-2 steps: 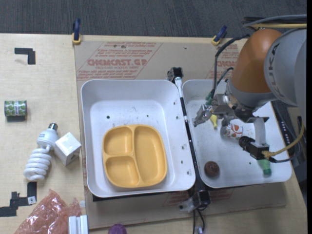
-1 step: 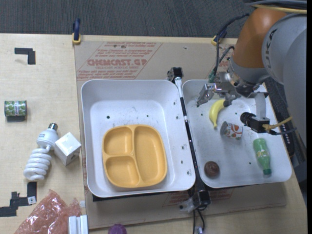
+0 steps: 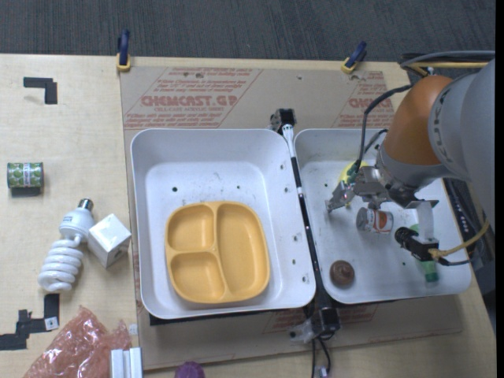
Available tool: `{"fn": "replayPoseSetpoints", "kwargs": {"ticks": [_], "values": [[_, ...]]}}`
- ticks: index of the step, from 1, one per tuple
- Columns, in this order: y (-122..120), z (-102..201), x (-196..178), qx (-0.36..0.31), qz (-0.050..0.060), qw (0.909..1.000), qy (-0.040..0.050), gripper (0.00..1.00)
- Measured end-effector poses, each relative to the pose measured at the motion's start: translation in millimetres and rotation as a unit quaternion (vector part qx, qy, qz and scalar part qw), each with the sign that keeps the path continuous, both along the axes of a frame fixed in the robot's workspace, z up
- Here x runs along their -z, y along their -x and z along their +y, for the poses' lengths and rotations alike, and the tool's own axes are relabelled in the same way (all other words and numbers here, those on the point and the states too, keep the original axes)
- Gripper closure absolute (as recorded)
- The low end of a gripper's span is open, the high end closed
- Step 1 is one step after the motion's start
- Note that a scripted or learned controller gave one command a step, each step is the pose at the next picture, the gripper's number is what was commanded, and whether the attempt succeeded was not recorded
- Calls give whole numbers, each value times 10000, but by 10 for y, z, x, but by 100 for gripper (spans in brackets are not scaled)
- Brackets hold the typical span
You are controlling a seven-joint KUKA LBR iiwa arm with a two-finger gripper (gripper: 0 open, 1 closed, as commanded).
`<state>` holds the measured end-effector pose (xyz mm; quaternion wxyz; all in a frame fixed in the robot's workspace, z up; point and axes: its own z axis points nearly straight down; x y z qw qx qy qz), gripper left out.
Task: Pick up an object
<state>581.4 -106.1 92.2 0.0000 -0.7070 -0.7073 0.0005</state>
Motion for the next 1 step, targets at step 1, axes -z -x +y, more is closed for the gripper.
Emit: {"fn": "replayPoseSetpoints", "kwargs": {"ticks": [1], "values": [[-5,-5,-99,-6,-6,10000,6,100]]}}
